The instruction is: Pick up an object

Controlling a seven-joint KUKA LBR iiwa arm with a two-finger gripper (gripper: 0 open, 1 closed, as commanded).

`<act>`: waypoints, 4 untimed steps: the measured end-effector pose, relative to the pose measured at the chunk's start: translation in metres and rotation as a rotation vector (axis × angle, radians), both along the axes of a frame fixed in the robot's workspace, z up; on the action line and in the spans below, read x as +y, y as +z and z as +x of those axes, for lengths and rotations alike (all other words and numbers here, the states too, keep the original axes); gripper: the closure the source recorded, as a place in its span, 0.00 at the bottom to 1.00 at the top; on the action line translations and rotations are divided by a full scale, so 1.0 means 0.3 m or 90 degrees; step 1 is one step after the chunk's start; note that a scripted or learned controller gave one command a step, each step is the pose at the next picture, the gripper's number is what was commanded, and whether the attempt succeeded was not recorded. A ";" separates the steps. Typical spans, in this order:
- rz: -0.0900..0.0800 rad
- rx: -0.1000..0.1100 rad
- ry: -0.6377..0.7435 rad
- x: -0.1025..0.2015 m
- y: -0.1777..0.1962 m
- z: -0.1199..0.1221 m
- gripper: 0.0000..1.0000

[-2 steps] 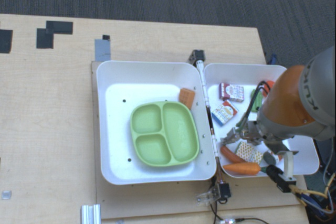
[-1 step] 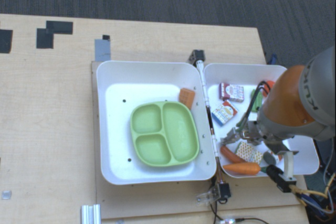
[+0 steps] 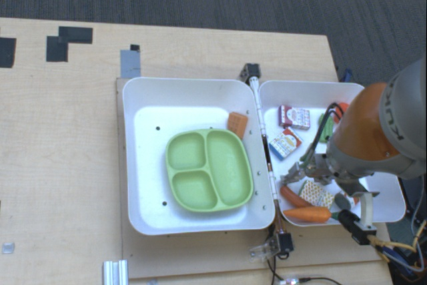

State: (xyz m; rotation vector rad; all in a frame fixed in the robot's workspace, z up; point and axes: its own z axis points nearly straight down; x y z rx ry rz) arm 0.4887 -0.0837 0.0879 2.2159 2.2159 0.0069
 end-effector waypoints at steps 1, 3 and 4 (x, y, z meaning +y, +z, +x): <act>0.001 0.000 0.000 -0.003 -0.003 0.001 0.00; 0.001 0.000 0.000 -0.002 -0.003 0.001 0.00; 0.000 0.000 0.000 0.000 -0.003 0.001 0.00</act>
